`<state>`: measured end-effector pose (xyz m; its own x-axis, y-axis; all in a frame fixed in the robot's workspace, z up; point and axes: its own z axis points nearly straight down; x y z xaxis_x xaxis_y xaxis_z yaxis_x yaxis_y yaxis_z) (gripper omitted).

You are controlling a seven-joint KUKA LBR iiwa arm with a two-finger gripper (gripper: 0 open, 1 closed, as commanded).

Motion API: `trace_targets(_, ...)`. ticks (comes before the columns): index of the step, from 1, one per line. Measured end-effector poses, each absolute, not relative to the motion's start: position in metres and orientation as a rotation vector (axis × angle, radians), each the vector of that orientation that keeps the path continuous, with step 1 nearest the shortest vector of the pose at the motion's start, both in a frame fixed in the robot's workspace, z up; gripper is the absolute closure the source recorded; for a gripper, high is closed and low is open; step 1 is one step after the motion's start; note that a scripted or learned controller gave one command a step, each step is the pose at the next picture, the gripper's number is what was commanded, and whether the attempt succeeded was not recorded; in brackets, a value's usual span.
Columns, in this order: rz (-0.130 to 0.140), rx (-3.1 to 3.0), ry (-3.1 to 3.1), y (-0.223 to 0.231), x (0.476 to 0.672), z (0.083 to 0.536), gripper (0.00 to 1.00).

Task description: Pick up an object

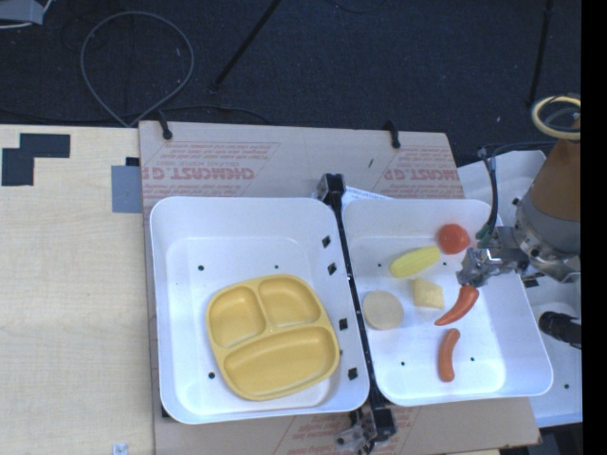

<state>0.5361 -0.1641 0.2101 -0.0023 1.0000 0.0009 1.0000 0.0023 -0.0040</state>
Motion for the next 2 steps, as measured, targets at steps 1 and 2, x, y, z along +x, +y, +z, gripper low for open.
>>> trace_targets(1, 0.003, -2.211, -2.223, -0.111, 0.547, 0.215, 1.0)
trace_targets(2, 0.007, -2.211, -2.22, -0.06, 0.552, 0.205, 1.0)
